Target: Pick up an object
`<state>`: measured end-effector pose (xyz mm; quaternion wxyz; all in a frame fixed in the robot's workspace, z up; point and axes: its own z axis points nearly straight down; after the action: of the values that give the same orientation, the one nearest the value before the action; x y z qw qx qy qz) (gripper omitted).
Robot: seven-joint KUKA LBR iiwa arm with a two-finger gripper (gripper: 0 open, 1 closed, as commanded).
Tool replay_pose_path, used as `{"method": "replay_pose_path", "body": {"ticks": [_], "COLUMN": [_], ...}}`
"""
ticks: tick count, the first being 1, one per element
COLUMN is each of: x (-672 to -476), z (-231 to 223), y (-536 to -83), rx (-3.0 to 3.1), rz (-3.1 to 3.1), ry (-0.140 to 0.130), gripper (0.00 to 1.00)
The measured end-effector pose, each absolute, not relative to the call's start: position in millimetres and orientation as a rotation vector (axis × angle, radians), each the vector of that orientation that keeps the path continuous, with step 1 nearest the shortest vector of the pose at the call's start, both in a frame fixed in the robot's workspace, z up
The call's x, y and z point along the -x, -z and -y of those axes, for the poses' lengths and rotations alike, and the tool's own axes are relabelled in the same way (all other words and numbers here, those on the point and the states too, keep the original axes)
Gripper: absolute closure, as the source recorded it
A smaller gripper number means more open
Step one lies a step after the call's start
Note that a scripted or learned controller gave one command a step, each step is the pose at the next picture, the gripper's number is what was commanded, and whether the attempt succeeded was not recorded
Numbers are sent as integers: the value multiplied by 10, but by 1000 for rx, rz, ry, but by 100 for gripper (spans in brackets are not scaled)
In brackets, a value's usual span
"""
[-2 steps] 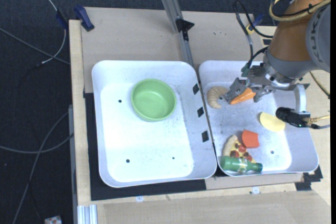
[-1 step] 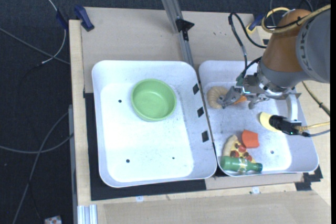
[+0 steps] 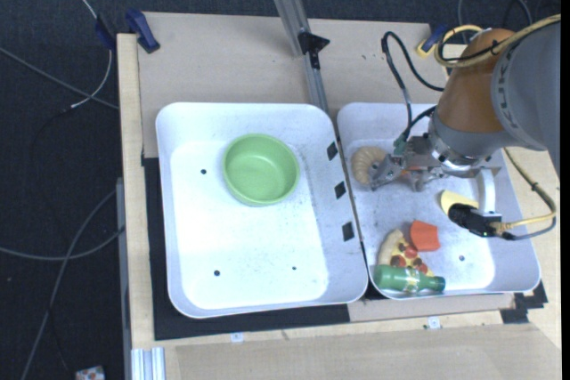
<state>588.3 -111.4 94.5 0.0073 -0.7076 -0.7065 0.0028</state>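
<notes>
Right bin (image 3: 512, 276) contents, located from the gripper (image 3: 389, 173):
- Tan brush (image 3: 364, 163): rounded and bristly, touching the gripper tip on its left.
- Orange block (image 3: 425, 235): below the gripper, slightly right, flat on the floor.
- Green bottle (image 3: 407, 281): lying on its side along the near wall, well below the gripper.
- Yellow piece (image 3: 453, 199): right of and below the gripper.

Left bin (image 3: 178, 191): green bowl (image 3: 260, 168), upright, well left of the gripper.
</notes>
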Motion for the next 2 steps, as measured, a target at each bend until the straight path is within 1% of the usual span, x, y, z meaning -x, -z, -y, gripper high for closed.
{"method": "replay_pose_path", "body": {"ticks": [1, 2], "x": [-5897, -6009], "z": [1107, 1141], "y": [-1079, -1624], "rx": [2214, 2223], "rz": [2211, 2225], "ry": [-3, 7], "gripper": [100, 100]}}
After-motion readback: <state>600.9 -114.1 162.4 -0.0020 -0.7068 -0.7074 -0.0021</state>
